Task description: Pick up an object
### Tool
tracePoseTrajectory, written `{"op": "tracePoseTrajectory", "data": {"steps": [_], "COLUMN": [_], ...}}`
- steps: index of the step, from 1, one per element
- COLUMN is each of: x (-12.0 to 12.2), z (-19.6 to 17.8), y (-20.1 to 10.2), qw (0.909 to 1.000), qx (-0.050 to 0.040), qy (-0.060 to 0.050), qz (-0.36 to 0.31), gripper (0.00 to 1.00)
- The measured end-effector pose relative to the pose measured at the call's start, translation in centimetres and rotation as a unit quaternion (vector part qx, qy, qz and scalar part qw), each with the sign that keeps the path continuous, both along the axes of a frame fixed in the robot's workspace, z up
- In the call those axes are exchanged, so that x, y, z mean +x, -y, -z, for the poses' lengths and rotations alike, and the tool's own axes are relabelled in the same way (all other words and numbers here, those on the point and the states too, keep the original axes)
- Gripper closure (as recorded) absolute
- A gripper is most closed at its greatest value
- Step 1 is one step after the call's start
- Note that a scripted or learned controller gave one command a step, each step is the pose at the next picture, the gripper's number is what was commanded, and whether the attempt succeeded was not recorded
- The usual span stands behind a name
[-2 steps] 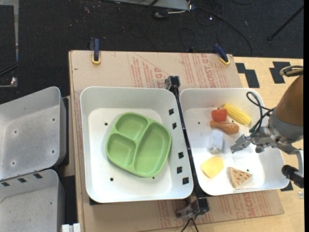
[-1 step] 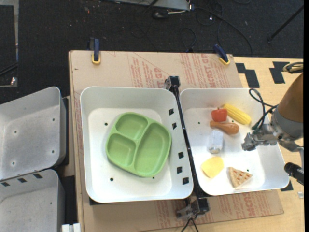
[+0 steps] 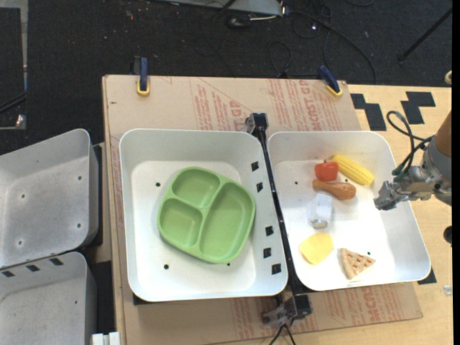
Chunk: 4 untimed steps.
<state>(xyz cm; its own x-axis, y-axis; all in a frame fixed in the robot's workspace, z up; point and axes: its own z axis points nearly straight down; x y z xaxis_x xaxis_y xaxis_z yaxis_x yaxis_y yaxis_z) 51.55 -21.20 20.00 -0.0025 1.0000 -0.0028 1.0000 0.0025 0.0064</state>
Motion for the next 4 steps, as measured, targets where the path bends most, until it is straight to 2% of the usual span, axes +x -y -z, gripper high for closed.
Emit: {"op": "tracePoseTrajectory", "data": {"steps": [1,3,4], "x": [0.1,0.5,2.1], "z": [-0.8,0.3,-0.4], "y": [0.0,-10.6,-16.3], "qw": [1.0,1.0,1.0], "qx": [0.0008,0.0023,0.0022], "qy": [-0.002,-0.004,-0.003], "qz": [0.0,-0.002,-0.003], "gripper": [1.0,1.0,1.0]}}
